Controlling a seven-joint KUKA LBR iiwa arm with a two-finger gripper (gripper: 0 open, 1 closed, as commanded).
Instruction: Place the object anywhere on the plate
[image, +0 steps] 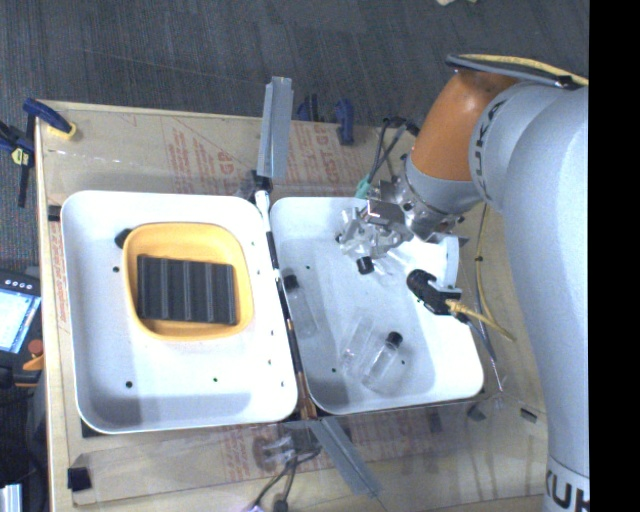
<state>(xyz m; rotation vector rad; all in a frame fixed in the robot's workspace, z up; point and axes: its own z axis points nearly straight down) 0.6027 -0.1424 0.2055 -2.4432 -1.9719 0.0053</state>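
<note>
Hand (365, 250) hovers over right bin (330, 385), grip state unclear; arm (545, 250) reads "KUKA"; plate (188, 282) sits left

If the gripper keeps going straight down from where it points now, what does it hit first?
Probably the bare floor of the right bin near its upper edge. The gripper points down there; the clear bottle lies well toward the near edge, though depth is hard to judge.

Plate (188, 240): yellow-orange rim, dark grey ribbed centre. Bins (100, 390) white. Arm (545, 200) grey with orange band. Table (150, 135) tan.
</note>
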